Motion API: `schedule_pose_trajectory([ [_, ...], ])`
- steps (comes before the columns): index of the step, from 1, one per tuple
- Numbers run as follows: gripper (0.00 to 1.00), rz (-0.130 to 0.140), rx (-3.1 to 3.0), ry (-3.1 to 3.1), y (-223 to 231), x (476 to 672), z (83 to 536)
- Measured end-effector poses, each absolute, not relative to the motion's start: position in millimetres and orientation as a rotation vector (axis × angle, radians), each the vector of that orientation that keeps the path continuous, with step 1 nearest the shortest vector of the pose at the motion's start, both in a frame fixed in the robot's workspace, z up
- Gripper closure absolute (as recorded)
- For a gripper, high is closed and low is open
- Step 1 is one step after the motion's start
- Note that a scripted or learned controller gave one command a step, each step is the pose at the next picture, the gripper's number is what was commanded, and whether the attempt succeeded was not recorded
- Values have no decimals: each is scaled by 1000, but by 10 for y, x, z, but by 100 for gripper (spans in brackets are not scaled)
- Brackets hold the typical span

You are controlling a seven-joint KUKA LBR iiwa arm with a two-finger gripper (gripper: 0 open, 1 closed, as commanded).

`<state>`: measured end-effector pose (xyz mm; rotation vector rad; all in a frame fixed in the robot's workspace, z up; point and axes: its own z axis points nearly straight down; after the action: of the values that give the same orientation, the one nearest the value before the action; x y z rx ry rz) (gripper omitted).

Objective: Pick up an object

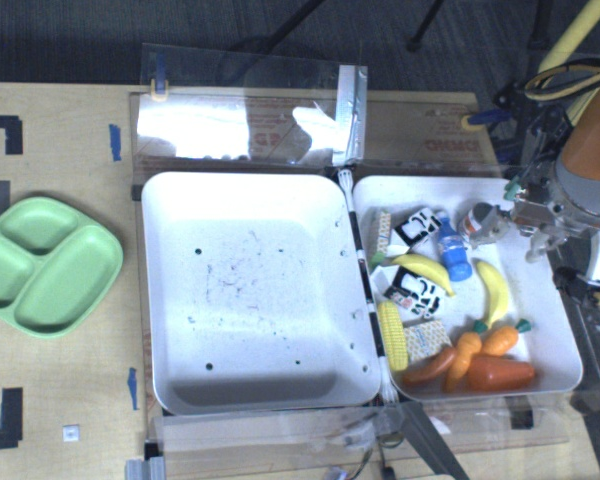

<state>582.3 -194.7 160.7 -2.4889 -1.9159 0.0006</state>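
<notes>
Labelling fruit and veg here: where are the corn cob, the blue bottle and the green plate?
corn cob (pixel 390 334), camera view, middle of the cob.
blue bottle (pixel 457 262), camera view, its body.
green plate (pixel 5 280), camera view, left rim.

Robotics lab: wooden worktop (pixel 70 148) with black tape markers, two white bins (pixel 250 298), toy food, tripod legs (pixel 310 13), cables (pixel 565 78).

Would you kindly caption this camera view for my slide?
Arm at the right bin, holding toy bananas, carrots and corn; left bin beside it.
</notes>
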Motion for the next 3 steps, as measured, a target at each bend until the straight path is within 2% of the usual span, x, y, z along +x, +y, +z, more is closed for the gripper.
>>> schedule_pose_trajectory([
  [1,0,-3,-2271,-2170,-1864,5883,858],
  [2,0,0,-2500,-1903,-1960,6221,1259],
  [3,0,-20,-2404,-2011,-2027,5881,889],
])
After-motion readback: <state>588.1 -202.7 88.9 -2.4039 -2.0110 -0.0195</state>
